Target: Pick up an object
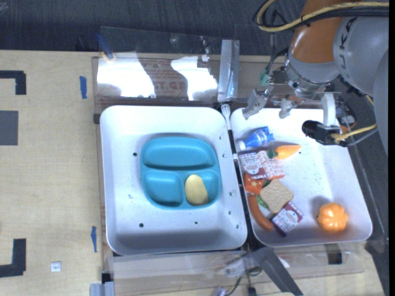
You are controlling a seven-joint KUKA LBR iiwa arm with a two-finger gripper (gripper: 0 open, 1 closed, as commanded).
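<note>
A: Status?
B: Nothing picked yet. Gripper hovers at upper right of frame, fingers apart, empty, over the right bin's far edge.
A: Targets?
B: Carrot, pumpkin lie in that bin.

Probably a robotics lab: taped plywood bench, two white bins, grey arm.

One camera looked down from above the bench at a slant, far enough back to take in both white bins side by side, with the arm entering from the right.
</note>
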